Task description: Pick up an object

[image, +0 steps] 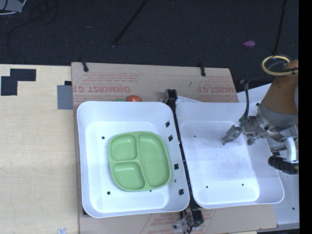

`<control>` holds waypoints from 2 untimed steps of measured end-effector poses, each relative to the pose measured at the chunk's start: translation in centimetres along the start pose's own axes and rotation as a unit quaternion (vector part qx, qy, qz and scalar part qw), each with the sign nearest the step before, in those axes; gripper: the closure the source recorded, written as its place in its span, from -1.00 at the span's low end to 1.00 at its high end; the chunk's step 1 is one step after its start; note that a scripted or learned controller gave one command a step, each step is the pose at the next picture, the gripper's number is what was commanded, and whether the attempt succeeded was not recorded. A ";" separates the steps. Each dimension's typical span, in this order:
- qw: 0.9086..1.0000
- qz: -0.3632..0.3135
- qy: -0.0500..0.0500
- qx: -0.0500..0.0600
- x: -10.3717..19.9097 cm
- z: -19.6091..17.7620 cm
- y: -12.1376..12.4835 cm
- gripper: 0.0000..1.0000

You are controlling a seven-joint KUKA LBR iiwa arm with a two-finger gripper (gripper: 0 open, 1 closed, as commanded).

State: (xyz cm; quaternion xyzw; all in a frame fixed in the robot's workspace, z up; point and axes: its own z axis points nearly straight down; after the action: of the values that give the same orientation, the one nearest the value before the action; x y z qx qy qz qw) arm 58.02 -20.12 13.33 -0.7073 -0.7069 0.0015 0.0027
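Your tool hangs at right of centre over the right white bin; I cannot tell its state. The green three-compartment plastic plate lies flat, lower-left-centre, well apart; its low rim may slip any pinch.

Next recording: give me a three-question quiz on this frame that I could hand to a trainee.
1. True or false: the green divided plate lies in the left bin.
2. How many compartments does the plate have?
A. two
B. three
C. four
3. Over which bin is the gripper?

Key:
1. True.
2. B, three.
3. The right bin, near its upper right part; the arm comes in from the right edge.
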 end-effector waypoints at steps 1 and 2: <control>1.000 0.000 0.000 -0.001 -0.1 -1.2 0.1 1.00; 1.000 -0.001 -0.001 -0.004 0.4 -7.2 0.6 1.00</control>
State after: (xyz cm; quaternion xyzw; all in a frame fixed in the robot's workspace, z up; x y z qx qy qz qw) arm 58.71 -19.69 20.54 -0.7065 -0.7078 -0.0007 -0.0013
